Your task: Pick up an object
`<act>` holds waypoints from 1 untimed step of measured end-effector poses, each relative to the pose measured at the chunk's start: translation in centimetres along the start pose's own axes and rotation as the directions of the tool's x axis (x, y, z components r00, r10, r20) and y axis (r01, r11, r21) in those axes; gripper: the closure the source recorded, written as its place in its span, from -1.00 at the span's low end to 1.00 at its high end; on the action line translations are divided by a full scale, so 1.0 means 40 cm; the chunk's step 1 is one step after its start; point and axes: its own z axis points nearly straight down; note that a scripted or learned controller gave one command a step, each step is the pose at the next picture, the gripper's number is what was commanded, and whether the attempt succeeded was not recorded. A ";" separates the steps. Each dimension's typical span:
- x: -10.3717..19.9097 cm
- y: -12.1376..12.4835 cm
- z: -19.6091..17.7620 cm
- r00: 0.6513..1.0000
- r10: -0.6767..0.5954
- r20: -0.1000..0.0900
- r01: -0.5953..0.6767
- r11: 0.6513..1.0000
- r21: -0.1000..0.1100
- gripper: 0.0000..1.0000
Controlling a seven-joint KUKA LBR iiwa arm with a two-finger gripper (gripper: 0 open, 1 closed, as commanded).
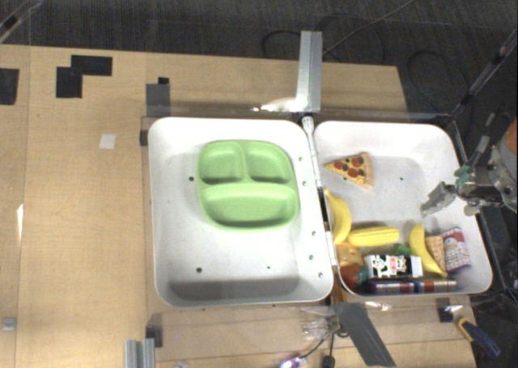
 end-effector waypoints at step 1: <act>0.077 0.003 0.269 0.993 -0.120 0.008 0.121 0.992 -0.021 -1.00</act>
